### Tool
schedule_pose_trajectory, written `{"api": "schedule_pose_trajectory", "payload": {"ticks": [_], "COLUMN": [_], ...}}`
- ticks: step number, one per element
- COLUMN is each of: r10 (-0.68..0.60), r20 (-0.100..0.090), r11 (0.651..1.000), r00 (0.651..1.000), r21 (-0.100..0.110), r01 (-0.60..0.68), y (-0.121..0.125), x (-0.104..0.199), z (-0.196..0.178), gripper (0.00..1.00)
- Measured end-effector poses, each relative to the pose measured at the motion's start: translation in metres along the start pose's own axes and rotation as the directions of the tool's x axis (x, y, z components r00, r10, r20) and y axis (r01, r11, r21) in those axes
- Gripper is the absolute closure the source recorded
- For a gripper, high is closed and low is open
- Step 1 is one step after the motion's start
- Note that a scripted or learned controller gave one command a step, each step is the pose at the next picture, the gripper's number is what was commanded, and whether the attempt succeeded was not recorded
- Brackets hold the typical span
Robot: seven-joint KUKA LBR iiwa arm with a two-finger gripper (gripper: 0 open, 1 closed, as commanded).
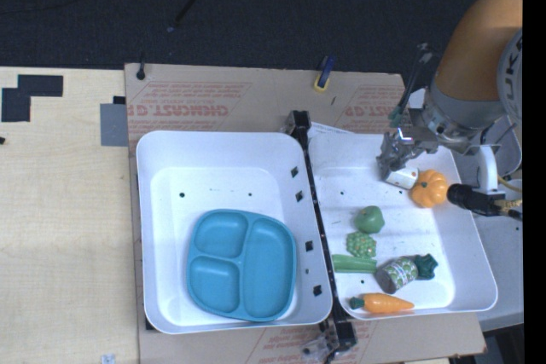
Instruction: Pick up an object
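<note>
Your gripper (pixel 397 156) sits low at the far side of the right bin (pixel 465 286); you cannot tell what state it is in, and nothing shows in its hold, so the pick is undone. Just beside it lies an orange pumpkin (pixel 430 188). Nearer you: green pepper (pixel 369 219), broccoli (pixel 362 245), carrot (pixel 386 303). The left bin (pixel 162 183) holds a blue plate (pixel 241 264).

Two bins are set side by side on the bench, and a plate (pixel 241 265) is laid in the left bin (pixel 162 183). In the right bin (pixel 473 268), a pumpkin (pixel 429 188) is found at the back just beside the gripper (pixel 396 161). A pepper (pixel 369 219) and broccoli (pixel 362 245) are placed in the middle, with a can (pixel 397 274) and a carrot (pixel 384 303) at the front.
</note>
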State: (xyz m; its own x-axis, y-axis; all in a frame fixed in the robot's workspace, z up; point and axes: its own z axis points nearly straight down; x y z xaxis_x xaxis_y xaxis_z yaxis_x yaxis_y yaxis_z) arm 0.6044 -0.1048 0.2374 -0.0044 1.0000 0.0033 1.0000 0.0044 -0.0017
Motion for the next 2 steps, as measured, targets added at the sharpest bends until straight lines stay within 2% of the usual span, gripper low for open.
{"api": "schedule_pose_trajectory", "payload": {"ticks": [1, 2], "r10": [0.001, -0.001], "r20": [0.001, 0.001], "r11": [1.000, 1.000], "r00": [1.000, 1.000], "r21": [0.003, 0.000], "r01": [-0.001, 0.001], "y": [-0.006, -0.008], "x": [0.044, 0.098], "z": [0.009, 0.000], "gripper": [1.00, 1.00]}}
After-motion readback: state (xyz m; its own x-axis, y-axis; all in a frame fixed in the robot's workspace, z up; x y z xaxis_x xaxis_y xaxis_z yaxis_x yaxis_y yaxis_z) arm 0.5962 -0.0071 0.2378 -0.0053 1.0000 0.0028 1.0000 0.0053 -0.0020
